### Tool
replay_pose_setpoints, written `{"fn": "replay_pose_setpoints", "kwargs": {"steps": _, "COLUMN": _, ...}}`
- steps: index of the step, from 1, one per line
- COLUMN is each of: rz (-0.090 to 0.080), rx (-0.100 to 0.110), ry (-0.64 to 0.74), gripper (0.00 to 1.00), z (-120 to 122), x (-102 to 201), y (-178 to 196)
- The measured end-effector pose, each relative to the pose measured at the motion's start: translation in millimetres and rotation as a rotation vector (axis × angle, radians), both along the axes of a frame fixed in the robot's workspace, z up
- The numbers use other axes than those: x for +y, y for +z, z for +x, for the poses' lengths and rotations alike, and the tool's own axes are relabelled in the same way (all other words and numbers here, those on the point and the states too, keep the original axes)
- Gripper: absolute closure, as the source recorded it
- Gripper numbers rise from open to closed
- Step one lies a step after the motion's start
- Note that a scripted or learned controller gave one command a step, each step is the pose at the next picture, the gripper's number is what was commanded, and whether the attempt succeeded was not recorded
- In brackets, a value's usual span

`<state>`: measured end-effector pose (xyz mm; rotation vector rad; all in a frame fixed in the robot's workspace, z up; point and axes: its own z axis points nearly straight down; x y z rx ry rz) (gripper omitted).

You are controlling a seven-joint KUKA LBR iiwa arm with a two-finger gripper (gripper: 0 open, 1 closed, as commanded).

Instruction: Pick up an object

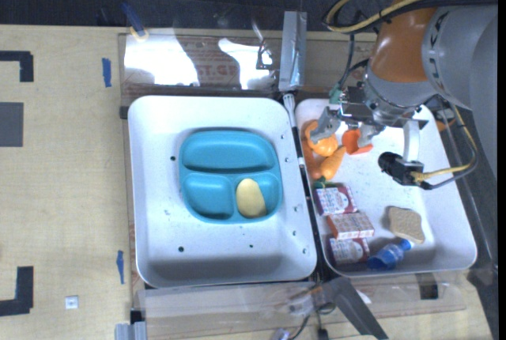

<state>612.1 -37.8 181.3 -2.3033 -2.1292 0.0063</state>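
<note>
Orange toy (326, 155) lies in the right bin (451, 236), just below the gripper (341, 129); its grip cannot be told.

Arm (466, 46) showing grey casing, rounded orange band (407, 38) above wrist. Yellow and black cables (360, 2) looping over it. Gripper (341, 129) carrying orange fingertips (357, 139), small green spot, black fitting alongside.
</note>
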Motion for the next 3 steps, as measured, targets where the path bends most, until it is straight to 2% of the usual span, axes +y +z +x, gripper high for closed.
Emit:
{"fn": "replay_pose_setpoints", "kwargs": {"steps": 1, "rz": 0.001, "rx": -0.001, "ry": 0.28, "gripper": 0.0, "z": 1, "x": 33, "y": 0}}
{"fn": "replay_pose_setpoints", "kwargs": {"steps": 2, "rz": -0.002, "rx": -0.004, "ry": 0.261, "gripper": 0.0, "z": 33, "x": -18, "y": 0}}
{"fn": "replay_pose_setpoints", "kwargs": {"steps": 3, "rz": 0.001, "rx": -0.002, "ry": 0.331, "gripper": 0.0, "z": 19, "x": 8, "y": 0}}
